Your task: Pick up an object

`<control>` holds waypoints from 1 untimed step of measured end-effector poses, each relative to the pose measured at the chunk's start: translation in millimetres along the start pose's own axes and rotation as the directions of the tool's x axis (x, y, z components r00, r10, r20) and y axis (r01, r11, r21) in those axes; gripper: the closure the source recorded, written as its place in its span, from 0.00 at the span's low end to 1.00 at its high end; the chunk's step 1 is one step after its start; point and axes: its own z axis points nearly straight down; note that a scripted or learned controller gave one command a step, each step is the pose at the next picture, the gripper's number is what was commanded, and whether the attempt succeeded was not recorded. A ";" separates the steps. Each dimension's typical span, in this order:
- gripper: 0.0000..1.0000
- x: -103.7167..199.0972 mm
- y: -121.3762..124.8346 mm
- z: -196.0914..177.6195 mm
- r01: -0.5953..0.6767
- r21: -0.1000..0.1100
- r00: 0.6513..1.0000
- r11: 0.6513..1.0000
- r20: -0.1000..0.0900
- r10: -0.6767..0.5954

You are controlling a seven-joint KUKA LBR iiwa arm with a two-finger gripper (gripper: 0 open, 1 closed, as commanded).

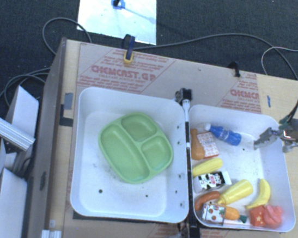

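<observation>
Here the gripper (267, 137) hovers over the right bin's (286, 179) far right corner; whether it is open, I cannot tell. The blue bottle (225, 135) lies just to its left (long axis pointing toward it).

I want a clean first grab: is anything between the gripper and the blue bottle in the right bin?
Nothing visible does. The gripper sits over the right bin's upper right; bare white floor separates it from the blue bottle.
</observation>
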 end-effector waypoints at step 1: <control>0.00 49.9 -35.4 99.7 0.002 0.004 1.000 1.000 -0.004 -0.002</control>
